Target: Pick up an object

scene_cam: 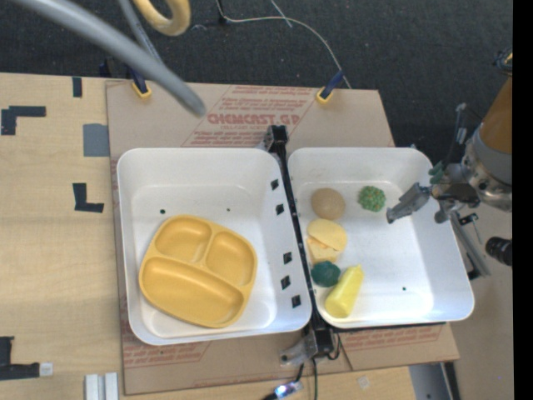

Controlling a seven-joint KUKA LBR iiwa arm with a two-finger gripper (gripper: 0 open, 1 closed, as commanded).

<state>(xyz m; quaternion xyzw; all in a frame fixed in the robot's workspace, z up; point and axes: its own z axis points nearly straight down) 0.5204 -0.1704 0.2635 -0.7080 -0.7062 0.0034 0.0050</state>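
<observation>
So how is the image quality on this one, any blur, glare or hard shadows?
Camera view: lighting even and soft, no harsh glare on the white bins; the grey tube at top left is blurred; the end effector looks soft at the right bin's edge; the yellow tray and green ball are reasonably sharp.

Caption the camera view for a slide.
Gripper hovers over the right bin of toy food; a yellow tray sits in the left bin.

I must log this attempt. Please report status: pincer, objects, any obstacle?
Pincer at right bin's right side, holding nothing. Green ball nearest to it, untouched. Brown ball, yellow pieces further left. Nothing in between.
</observation>
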